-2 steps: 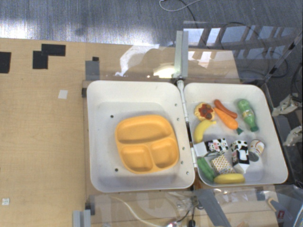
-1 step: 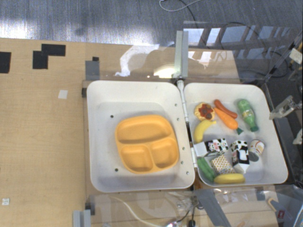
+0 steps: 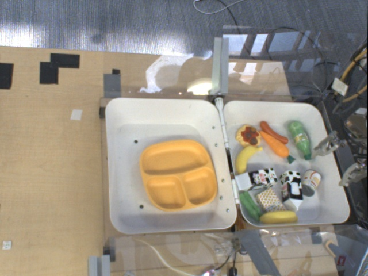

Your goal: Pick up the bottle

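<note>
The fingers [image 3: 329,144], spread, hover at the right bin's [image 3: 339,211] right edge, just beside the green bottle [image 3: 299,138] near its far right corner. A carrot [image 3: 276,146] lies alongside; the bin's middle is crowded

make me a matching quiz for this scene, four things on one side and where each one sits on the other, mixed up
Things
1. tray
2. bottle
3. carrot
4. pizza toy

Places
A. right bin, just left of the bottle
B. right bin, far left part, above a banana
C. left bin, alone in the middle
D. right bin, far right part, near the gripper

Pairs: 1-C, 2-D, 3-A, 4-B
</note>
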`<action>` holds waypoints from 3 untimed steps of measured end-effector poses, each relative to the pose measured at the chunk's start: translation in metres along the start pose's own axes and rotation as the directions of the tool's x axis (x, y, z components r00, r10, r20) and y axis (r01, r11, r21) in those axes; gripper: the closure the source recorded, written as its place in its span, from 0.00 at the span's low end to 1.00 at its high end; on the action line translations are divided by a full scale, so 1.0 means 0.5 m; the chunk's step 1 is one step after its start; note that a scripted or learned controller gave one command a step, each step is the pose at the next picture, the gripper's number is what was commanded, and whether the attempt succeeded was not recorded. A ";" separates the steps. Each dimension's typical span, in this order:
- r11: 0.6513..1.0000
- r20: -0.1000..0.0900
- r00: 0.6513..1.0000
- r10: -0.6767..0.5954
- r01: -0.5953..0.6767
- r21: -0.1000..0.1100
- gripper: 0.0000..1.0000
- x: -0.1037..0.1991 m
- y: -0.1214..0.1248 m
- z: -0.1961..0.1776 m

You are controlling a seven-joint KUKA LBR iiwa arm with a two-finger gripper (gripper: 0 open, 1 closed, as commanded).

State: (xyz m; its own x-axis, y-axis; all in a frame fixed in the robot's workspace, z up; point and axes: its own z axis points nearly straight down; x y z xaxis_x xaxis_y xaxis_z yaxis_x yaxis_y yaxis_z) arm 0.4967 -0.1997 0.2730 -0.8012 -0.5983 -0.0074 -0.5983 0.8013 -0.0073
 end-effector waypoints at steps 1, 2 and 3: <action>0.918 0.000 0.918 -0.396 0.396 0.002 0.00 -0.005 -0.019 -0.184; 0.686 0.001 0.686 -0.728 0.728 -0.002 0.00 0.019 -0.001 -0.192; 0.663 0.001 0.663 -0.749 0.749 -0.002 0.00 0.012 -0.006 -0.082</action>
State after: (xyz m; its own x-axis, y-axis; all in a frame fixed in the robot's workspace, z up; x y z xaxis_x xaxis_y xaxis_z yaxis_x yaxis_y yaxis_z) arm 0.4934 -0.2054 0.3142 -0.0828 -0.9966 -0.0005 -0.9965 0.0828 -0.0081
